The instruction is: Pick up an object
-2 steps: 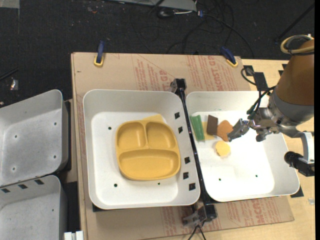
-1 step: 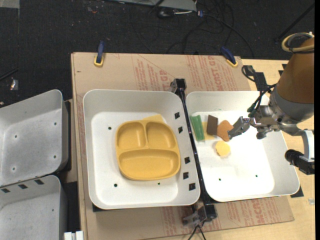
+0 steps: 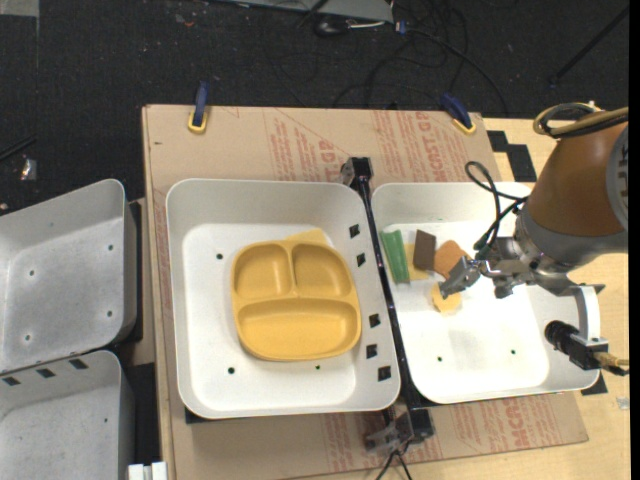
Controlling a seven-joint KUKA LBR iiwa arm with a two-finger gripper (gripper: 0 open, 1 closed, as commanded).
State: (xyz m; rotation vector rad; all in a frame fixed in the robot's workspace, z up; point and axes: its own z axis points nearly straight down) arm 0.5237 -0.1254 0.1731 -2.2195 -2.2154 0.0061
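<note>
The left bin (image 3: 200, 368) holds a yellow divided tray (image 3: 296, 301), flat at centre. The right bin (image 3: 500, 368) groups a green block (image 3: 397, 255), brown block (image 3: 424, 251) and orange piece (image 3: 449, 257) near its divider wall. The gripper (image 3: 460, 278) hovers at the yellow piece (image 3: 447, 300); its opening cannot be determined, and no object is visibly held.

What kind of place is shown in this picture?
Probably a robotics lab or test bench. Two white bins sit on a cardboard-covered bench held by clamps, loose cables lie on the dark floor, and a robot arm reaches over small objects.
</note>
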